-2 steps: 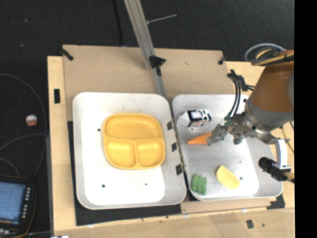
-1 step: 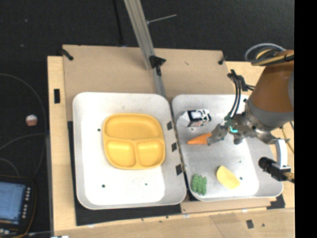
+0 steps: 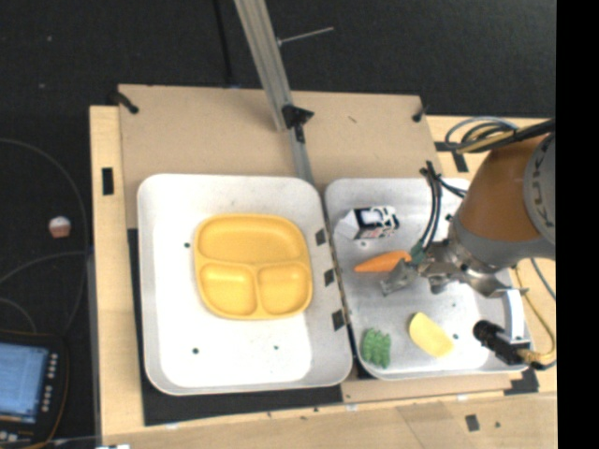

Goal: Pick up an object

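Tool [image 3: 409, 271] hangs low just beside carrot [image 3: 379, 263].

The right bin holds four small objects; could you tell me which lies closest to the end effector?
The orange carrot, its tip beside the end effector.

— How many bins on the surface [image 3: 374, 414]?
— Two white ones: the left bin [image 3: 168, 288] and the right bin [image 3: 374, 199].
— And inside them?
— One yellow divided tray [image 3: 251, 265] on the left. On the right, four items: one carrot [image 3: 379, 262], one green piece [image 3: 375, 346], one yellow piece [image 3: 430, 334], one black-and-white toy [image 3: 375, 221].
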Robot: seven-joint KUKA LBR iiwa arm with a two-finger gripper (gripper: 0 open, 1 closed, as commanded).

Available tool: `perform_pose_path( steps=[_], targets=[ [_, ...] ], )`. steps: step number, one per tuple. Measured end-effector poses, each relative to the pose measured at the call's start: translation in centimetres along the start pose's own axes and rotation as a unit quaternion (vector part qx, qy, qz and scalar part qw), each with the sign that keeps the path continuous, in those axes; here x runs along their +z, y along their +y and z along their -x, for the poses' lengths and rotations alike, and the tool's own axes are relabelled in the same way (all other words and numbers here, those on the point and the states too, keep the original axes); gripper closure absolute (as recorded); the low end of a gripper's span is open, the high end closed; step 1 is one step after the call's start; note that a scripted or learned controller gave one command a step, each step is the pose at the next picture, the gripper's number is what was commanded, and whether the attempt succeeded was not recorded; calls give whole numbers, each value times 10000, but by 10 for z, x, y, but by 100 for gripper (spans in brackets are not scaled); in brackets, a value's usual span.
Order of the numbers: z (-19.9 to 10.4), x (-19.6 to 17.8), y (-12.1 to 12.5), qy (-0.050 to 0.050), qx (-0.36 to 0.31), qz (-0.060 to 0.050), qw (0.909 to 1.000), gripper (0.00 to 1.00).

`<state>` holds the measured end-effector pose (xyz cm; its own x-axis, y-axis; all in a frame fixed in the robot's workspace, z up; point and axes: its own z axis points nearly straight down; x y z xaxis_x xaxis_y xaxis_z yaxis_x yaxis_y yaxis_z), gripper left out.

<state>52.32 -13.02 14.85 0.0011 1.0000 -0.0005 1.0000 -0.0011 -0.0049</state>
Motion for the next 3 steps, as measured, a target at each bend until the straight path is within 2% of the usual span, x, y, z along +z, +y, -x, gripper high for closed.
perform_pose_path(
  steps=[1, 2, 3],
  targets=[
    [1, 50, 0, -6, 3, 20, 10000, 0],
    [1, 37, 2, 3, 27, 49, 10000, 100],
    [3, -8, -2, -4, 7, 56, 10000, 100]
  ],
)
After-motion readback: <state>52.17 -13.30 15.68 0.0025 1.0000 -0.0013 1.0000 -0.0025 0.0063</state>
